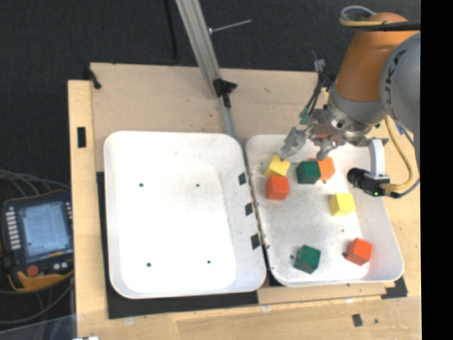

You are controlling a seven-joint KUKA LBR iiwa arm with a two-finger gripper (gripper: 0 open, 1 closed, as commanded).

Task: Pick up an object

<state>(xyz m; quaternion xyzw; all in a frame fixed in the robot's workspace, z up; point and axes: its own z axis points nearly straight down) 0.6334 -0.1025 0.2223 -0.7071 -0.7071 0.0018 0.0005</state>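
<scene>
The right bin (375, 239) holds several small blocks. Near its far edge lie a yellow block (278, 166), an orange block (277, 187), a green block (308, 172) and another orange block (326, 168). My gripper (307, 145) hangs just above this cluster, open, with one finger (291, 144) over the yellow block and the other by the green and orange pair. Nothing sits between the fingers. Farther toward the front lie a second yellow block (342, 204), a green block (307, 258) and an orange block (359, 251).
The left bin (120, 190) lies beside the right one. A slanted metal pole (202, 48) rises behind the bins. A black cable plug (364, 181) hangs off the wrist over the right bin's far side. A handheld controller (39, 232) rests at the far left.
</scene>
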